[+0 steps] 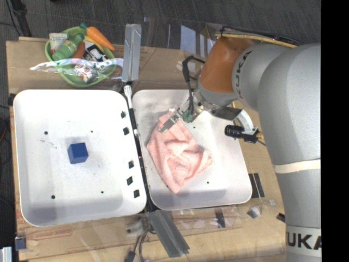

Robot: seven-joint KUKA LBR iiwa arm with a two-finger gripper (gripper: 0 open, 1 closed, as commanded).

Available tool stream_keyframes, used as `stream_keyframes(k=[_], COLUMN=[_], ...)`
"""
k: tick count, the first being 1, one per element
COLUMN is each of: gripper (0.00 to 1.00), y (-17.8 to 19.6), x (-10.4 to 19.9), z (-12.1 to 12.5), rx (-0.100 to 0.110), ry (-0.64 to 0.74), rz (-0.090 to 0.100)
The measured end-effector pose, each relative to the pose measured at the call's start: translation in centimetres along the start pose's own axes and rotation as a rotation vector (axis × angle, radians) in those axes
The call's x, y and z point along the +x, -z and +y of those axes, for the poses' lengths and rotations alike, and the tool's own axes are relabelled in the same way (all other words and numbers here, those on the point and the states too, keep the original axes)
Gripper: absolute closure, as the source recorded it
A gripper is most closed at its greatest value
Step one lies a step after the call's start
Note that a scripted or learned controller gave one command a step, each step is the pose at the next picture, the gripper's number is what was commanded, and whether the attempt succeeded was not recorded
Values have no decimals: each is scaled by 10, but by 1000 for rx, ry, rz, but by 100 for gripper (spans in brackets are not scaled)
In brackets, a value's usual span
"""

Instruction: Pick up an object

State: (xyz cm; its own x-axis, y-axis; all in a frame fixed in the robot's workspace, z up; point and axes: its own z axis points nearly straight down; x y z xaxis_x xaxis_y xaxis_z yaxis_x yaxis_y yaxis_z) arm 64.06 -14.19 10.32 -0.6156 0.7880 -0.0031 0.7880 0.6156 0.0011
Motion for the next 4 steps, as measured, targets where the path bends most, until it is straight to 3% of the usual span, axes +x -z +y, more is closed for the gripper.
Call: stream_keyframes(k=[1,2,3,4], gripper=[0,100,0,100], y=[-12,-1,-1,9], x=[8,8,8,8], z=[-43,-42,-42,-41], rx=[3,2,3,2], ry=[24,27,27,31], rz=[5,5,4,4])
